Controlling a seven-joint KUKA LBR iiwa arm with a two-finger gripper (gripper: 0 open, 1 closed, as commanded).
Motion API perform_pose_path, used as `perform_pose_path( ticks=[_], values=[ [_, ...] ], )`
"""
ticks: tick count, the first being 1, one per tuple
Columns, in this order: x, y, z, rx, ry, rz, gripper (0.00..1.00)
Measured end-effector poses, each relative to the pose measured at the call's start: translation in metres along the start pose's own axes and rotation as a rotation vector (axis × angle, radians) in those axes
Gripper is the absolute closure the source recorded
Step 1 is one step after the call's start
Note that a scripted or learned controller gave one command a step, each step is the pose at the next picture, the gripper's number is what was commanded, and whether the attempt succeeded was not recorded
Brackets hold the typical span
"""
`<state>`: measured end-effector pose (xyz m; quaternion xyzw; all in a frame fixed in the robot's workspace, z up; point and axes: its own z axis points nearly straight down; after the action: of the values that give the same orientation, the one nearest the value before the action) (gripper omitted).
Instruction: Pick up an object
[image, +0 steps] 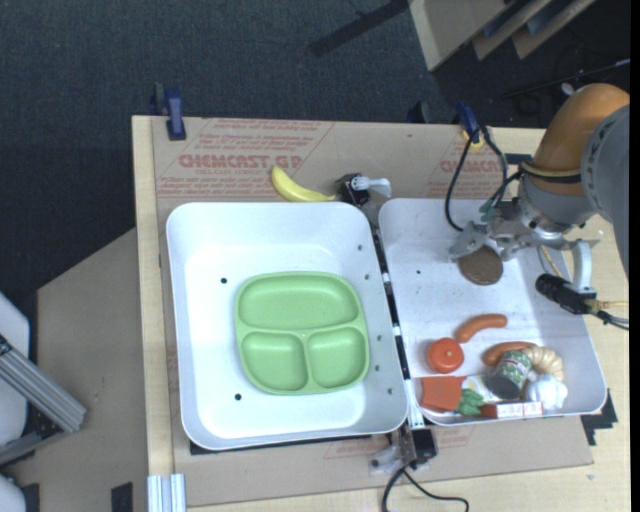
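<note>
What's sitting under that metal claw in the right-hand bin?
A round brown disc lies on the shallow white right bin's floor just below the claw. The claw covers the disc's upper edge, so whether they touch is unclear.

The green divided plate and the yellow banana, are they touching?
Apart. The camera view shows the green divided plate inside the left white bin, and the yellow banana outside beyond its far rim.

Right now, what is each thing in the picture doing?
Green plate: lying flat in the left bin.
Banana: outside the bins, behind the left one.
Brown disc: flat in the right bin, right under the gripper.
Sausage: lying loose.
Tomato: beside the sausage.
Toy food pile: heaped in the right bin's front corner.
</note>
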<state>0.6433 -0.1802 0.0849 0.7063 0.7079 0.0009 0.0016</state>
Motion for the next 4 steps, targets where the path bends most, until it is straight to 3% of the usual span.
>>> perform_pose_path(
  ticks=[1,2,3,4],
  values=[
    [0.007,0.024,0.000,0.001,0.000,0.000,0.00],
    [-0.028,-0.121,0.000,0.016,0.004,0.012,0.00],
    [0.001,-0.031,-0.059,-0.009,-0.002,-0.004,0.00],
    [0.027,-0.043,0.000,0.001,-0.002,0.001,0.00]
  ],
)
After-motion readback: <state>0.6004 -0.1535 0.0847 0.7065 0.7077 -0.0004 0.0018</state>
